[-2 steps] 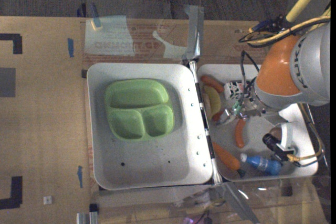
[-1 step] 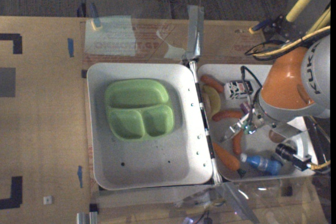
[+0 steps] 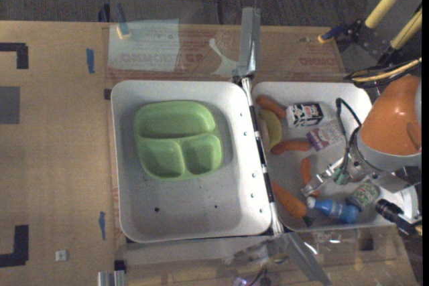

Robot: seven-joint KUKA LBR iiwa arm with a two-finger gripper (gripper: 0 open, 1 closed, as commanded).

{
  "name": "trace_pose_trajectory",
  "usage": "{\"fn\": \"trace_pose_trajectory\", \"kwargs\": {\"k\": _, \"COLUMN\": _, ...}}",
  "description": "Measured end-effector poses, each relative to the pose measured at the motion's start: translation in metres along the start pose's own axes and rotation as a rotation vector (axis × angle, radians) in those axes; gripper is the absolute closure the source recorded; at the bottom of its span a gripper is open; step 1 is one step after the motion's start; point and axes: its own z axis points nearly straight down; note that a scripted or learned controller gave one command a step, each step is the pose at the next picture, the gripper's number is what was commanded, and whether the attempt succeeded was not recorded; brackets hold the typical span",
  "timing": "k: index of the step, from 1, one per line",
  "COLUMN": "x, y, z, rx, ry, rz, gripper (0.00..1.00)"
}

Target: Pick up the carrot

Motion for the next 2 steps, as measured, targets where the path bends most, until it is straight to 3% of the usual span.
{"fn": "trace_pose_trajectory", "kwargs": {"k": 1, "x": -0.001, "y": 0.001, "z": -0.011, "rx": -0.005, "ry": -0.003, "rz": 0.004, "gripper": 1.0}}
{"fn": "trace_pose_trajectory", "kwargs": {"k": 2, "x": 0.02, "y": -0.008, "z": -0.077, "rx": -0.001, "ry": 0.0, "rz": -0.173, "gripper": 1.0}}
